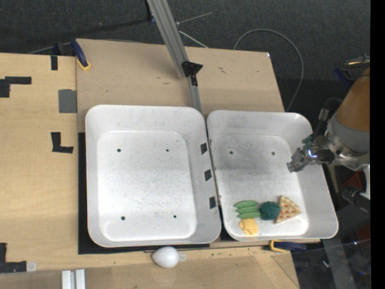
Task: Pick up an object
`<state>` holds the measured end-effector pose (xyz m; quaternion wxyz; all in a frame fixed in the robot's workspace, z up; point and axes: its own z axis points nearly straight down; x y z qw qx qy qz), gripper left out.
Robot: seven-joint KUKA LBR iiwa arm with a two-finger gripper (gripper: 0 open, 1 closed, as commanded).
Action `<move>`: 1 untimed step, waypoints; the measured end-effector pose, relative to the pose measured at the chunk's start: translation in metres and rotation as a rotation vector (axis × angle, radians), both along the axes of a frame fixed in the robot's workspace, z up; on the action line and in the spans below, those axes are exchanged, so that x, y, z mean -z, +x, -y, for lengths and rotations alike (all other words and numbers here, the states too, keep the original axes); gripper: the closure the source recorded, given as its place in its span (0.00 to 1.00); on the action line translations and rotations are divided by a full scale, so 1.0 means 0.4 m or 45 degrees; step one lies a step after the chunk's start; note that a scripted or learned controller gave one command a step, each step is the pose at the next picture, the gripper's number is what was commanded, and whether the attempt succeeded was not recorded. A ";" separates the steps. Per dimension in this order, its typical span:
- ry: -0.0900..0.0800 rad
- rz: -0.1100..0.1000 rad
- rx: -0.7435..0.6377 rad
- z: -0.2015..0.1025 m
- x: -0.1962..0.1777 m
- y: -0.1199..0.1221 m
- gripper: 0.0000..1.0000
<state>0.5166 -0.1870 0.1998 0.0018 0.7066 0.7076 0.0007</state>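
Two shallow white plastic bins sit side by side on the wooden bench; the left bin shows a speckled floor with four small dark holes; just outside its near edge a white egg-shaped object lies on the bench. The right bin holds a small cluster in its near right corner: a green ridged pod-like toy lying with its long axis across the bin, a yellow lump just nearer than it, a dark green rounded piece touching beside them, and a toy pizza slice tilted, its narrow tip pointing toward the bin's far side. The gripper hovers over the right bin's right side, well apart from the cluster, with nothing between its fingers; whether they are apart or together I cannot tell.
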 end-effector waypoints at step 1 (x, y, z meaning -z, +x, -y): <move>-0.001 0.001 0.001 0.021 -0.117 0.000 1.00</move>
